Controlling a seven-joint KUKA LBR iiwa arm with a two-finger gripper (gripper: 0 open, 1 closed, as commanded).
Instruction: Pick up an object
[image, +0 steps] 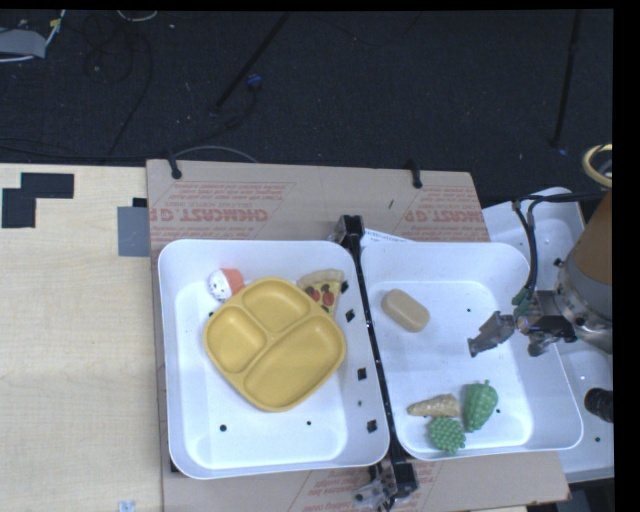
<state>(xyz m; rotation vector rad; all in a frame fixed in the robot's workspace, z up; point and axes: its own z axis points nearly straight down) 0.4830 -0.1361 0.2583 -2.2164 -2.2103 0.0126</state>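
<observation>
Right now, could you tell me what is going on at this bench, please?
A KUKA arm reaches in from the right, its gripper over the right-hand bin, with nothing visibly between its fingers. That bin holds a tan oval piece, a small beige piece and two green toy items. The left bin holds a yellow divided plate, a pizza slice toy and a small white-and-orange toy. Nothing has been picked up yet.

You see two bins (190, 300), one plate (276, 343), one pizza slice (323, 289), one ball (226, 284), one tan block (405, 310), two green toys (479, 404), one cone (434, 406).
</observation>
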